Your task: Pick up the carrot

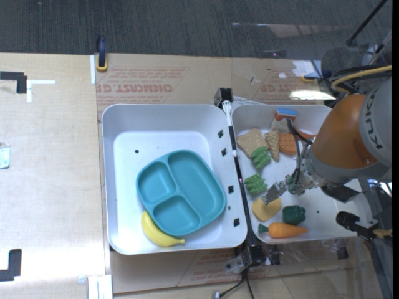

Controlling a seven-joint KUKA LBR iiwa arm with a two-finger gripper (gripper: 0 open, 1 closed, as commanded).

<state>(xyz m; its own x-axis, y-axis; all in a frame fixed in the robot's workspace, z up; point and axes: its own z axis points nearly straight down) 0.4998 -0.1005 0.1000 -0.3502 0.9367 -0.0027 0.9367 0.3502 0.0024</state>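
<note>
I see the carrot (287, 230) lying flat near the front edge of the right bin (324, 232), its green top pointing left, with a dark green vegetable (293, 214) just behind it and a yellow piece (265, 209) close on its left. My tool (274, 194) hangs above that yellow piece, and I cannot tell how it is set or whether it carries anything. I'd shift it toward the front edge, square it across the carrot's orange body, and come down clear of the green neighbour.

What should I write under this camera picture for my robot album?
Robot gripper hovers over toy food in the right bin, near the carrot.
</note>
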